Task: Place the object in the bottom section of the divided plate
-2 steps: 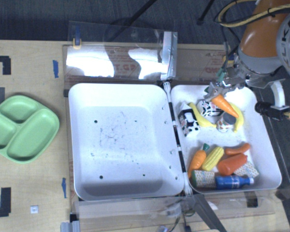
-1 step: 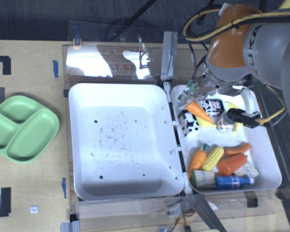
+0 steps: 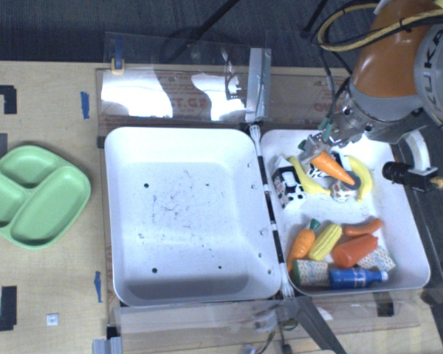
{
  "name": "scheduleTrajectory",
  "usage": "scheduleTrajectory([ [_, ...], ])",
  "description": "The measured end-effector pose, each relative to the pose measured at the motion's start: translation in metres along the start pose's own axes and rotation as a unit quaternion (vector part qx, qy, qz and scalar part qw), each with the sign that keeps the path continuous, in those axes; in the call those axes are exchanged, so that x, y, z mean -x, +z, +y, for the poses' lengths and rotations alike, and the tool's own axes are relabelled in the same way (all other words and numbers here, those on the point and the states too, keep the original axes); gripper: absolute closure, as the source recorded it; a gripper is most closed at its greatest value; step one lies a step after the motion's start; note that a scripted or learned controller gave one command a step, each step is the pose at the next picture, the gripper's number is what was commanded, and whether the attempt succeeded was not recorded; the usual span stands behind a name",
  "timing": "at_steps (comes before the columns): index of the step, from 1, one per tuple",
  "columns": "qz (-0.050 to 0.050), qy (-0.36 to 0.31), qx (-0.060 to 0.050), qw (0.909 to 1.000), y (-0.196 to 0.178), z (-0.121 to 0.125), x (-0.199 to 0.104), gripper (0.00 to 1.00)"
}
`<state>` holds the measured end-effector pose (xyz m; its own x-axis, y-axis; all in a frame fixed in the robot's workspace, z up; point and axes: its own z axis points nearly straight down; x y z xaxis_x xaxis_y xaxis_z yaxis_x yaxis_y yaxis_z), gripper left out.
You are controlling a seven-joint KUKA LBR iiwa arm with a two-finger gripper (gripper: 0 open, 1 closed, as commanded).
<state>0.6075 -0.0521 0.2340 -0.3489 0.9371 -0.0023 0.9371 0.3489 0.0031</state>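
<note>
A: Under the tool [image 3: 326, 147], right bin: carrot [image 3: 332, 167], seemingly pinched, jaws unclear.
B: Progress?
A: Barely begun. Divided plate [image 3: 34, 195] sits far across, on the worktop.

divided plate [image 3: 35, 196]: pale green | bins [image 3: 184, 146]: white | carrot [image 3: 334, 167]: orange, green top | banana [image 3: 362, 175]: yellow | corn [image 3: 325, 241]: yellow | bottle [image 3: 356, 277]: blue | cow toy [image 3: 288, 184]: black-and-white patches | arm [image 3: 399, 57]: grey, orange band
</note>
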Motion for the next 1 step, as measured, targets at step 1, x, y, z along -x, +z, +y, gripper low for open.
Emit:
scheduleTrajectory([
  [1, 0.000, -0.013, 0.000, 0.9999, -0.1250, 0.0737, -0.0590, 1.00],
])
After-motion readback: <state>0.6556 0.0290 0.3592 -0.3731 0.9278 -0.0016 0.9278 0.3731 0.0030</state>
